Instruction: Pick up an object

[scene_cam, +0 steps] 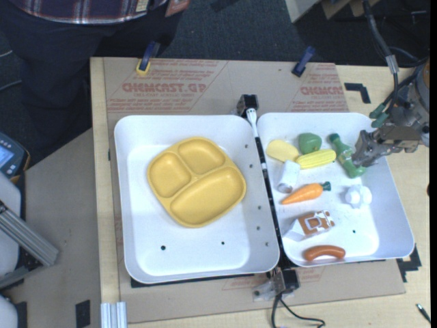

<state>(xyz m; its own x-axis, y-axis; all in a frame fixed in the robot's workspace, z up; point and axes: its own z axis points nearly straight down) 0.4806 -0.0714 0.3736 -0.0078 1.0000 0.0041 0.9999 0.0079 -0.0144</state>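
One fixed camera above the bench point(68, 183), slanted down over both white bins point(130, 203); moderately distant

Glossy yellow plastic divided plate point(196, 181) in smooth white plastic bin point(130, 203), on matt brown board point(205, 80).

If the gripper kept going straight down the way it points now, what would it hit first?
Most likely the green bottle-shaped toy in the right bin: the gripper sits directly over its lower end. Depth is hard to judge from this slanted view, so it may already be touching. The small white object lies nearer the camera, off that line.
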